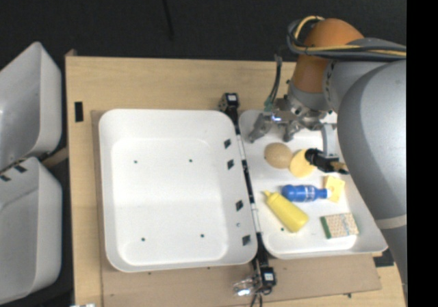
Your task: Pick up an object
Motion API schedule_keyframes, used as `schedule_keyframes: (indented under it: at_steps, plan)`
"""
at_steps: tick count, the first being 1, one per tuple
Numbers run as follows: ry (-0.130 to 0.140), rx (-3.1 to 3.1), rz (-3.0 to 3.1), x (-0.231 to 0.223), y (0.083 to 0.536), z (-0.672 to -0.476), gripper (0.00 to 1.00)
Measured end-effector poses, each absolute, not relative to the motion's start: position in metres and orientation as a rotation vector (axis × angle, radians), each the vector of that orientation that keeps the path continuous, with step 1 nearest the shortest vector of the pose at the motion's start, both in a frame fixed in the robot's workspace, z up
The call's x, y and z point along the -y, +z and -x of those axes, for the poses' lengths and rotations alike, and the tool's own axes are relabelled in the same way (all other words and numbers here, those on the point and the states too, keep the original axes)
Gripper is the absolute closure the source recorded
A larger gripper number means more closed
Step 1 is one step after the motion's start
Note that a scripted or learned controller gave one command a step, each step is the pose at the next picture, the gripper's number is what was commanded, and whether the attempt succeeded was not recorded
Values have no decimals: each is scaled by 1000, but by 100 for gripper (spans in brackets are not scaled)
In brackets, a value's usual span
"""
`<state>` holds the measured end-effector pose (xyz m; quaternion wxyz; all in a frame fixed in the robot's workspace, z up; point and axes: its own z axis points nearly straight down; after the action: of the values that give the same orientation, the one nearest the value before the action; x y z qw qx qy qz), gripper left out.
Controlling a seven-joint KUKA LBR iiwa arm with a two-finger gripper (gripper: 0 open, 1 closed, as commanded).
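Camera view looks down on a pale wooden bench (pixel 171 83) carrying two shallow white bins side by side. At three o'clock sits the right bin (pixel 308 247), where all the loose things lie. A tan egg-shaped object (pixel 277 155) rests near its upper middle, touching a round yellow piece (pixel 301 163) just to its right. Below them lies a blue bottle (pixel 304 193) on its side, with a small yellow block (pixel 335 186) at its right end. At five o'clock a yellow bottle (pixel 287 210) lies slanted, and beside it a flat green-and-tan speckled packet (pixel 339 225); no writing on it can be read. The left bin (pixel 171 189) takes up the centre of the frame. The gripper (pixel 277 126) hangs at about one o'clock, over the right bin's upper edge, its fingers spread apart with nothing between them, just above the tan object. Dark floor surrounds the bench, with white moulded shapes (pixel 24 162) at nine o'clock.
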<state>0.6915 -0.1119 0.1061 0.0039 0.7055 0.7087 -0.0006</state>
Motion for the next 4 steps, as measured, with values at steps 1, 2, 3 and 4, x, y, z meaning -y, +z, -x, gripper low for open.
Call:
schedule_keyframes:
  at_steps: [1,2,3,4]
  plan:
    - [7,-2219,-2217,43,182,-691,0]
    - [13,-2230,-2207,-33,233,-691,0]
    - [15,-2228,-2208,-87,294,-691,0]
    - [14,-2228,-2209,-139,349,-690,0]
